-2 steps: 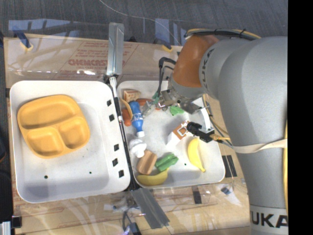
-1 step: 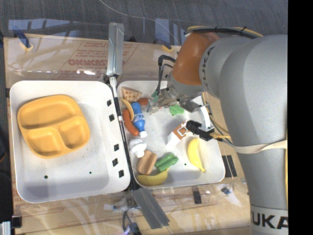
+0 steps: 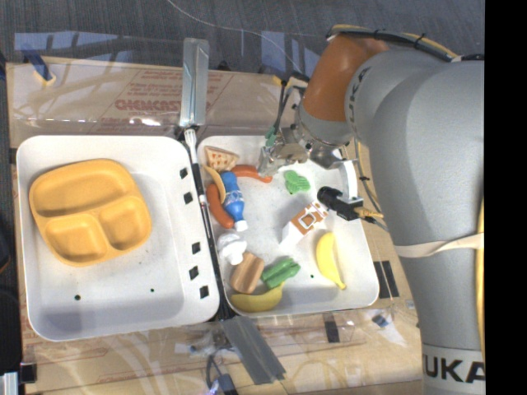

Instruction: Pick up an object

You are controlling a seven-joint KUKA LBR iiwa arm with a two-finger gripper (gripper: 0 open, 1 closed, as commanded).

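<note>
Carrot (image 3: 249, 174), thin, stiff, light and probably slippery, is lying at the right bin's (image 3: 362, 290) far side; gripper (image 3: 274, 156) is hovering there, jaw state unclear; grasp mid-length.

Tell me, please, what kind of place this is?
Probably a robotics lab bench for grasping trials. A KUKA arm reaches over two white bins; the right one holds toy food such as a banana, the left a yellow divided tray.
</note>
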